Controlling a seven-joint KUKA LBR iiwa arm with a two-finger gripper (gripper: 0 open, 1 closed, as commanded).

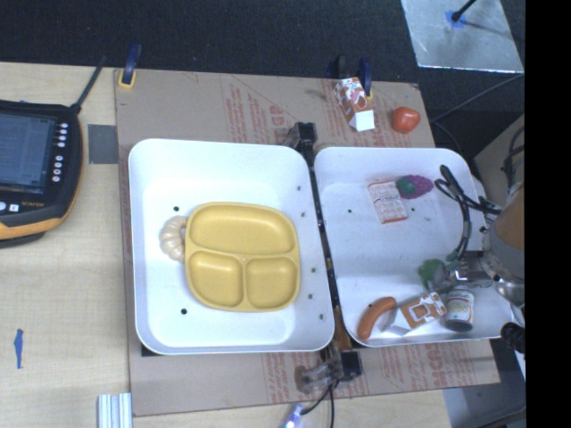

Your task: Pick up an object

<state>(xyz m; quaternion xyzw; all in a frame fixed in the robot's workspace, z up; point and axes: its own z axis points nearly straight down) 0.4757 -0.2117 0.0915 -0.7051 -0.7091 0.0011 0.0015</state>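
Along near wall of right bin [393, 341]: sausage [376, 317], small carton [419, 311], can [458, 309], crowded together. My gripper [457, 275] just above can, beside green item [432, 270]; whether it pinches anything, cannot tell. Best approach, I judge: pick one target, descend straight, avoid nudging neighbours. Farther back: pink card [387, 201], purple piece [414, 185], well apart, easier picks.

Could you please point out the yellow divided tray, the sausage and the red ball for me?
Yellow tray [241, 255], camera view, on its middle ridge in the left bin.
Sausage [376, 317], camera view, mid-length, in the right bin.
Red ball [406, 119], camera view, its centre, beyond the bins.
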